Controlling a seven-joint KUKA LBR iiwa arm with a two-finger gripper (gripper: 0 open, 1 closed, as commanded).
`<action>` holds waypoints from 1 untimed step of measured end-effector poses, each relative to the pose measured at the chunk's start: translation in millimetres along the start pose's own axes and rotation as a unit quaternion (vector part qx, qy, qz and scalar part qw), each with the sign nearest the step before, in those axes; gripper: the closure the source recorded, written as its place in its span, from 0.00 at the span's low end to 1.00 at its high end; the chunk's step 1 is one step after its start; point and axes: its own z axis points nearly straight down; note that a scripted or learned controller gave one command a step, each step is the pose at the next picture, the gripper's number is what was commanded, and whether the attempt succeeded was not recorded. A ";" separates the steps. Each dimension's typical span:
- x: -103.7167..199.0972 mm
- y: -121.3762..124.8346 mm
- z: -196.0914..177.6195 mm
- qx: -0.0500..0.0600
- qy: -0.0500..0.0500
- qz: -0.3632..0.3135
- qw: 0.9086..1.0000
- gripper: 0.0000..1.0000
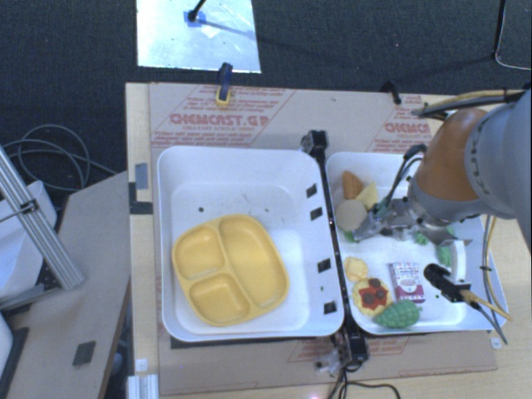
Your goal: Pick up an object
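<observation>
The right bin (378,163) holds several toy foods. An orange piece (353,184) and a yellow piece (368,196) lie at its far left, with a pale round piece (350,215) just below them. My gripper (366,229) reaches in from the right and sits low in the bin, right beside the pale round piece. Whether it touches that piece is unclear. Nearer the front lie a small yellow piece (357,268), a yellow and red piece (371,294), a green bumpy piece (397,314) and a pink and white carton (406,280).
The left bin (241,169) holds a yellow divided plate (229,269). A black divider (326,231) runs between the bins. The grey arm with its orange band (453,160) covers the right bin's far right part. A green piece (445,254) shows under the arm.
</observation>
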 end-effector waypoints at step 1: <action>-18.2 95.7 -0.5 0.000 -0.001 0.001 1.000 0.00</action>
